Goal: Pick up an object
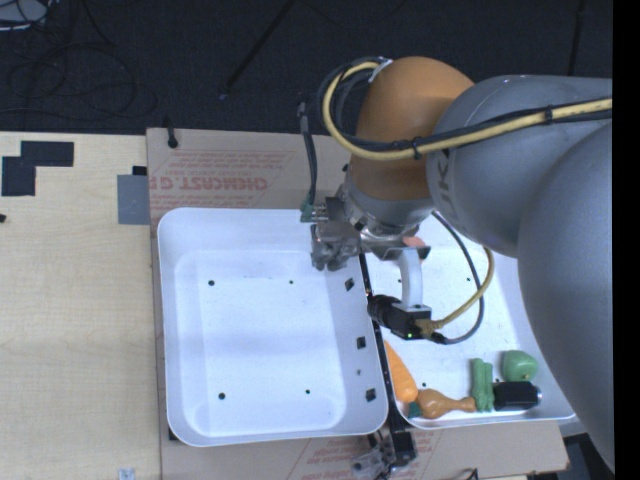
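My gripper (328,246) hangs over the far end of the ridge between the two white bins, under the orange band of the wrist. Nothing shows in its grasp. The right bin (455,298) holds the objects, all near its front edge: an orange carrot (400,370), a tan gourd-shaped piece (445,403), an upright green stick (483,384), a round green piece (518,365) and a black block (516,396). A small pink bit (412,240) peeks out beside the wrist. The arm hides the back of the right bin.
The left bin (170,298) lies to the left of the gripper, its floor white with small dark dots. Brown cardboard (230,168) lies under both bins. The big grey arm covers the right side of the bench.
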### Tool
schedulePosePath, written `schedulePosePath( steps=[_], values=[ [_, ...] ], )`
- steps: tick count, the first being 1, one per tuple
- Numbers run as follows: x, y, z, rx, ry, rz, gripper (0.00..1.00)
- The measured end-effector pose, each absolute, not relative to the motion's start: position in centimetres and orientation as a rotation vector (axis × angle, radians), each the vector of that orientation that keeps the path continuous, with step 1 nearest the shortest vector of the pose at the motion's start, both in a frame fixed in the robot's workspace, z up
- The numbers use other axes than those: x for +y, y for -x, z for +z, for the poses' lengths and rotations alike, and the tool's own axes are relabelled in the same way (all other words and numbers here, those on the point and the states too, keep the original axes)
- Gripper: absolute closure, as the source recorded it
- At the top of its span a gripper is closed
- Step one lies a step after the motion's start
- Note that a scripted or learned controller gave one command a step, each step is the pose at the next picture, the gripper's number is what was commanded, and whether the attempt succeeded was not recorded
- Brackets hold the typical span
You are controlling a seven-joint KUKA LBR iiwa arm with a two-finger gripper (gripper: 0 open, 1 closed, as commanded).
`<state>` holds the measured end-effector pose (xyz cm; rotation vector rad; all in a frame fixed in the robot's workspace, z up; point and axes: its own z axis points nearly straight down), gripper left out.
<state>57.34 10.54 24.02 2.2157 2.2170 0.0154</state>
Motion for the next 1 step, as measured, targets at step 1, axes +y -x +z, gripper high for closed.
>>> schedulePosePath(
  steps=[1],
  values=[
    [17.36, -57.42, 15.82, 2.232, -2.220, -0.011, 1.00]
  ],
)
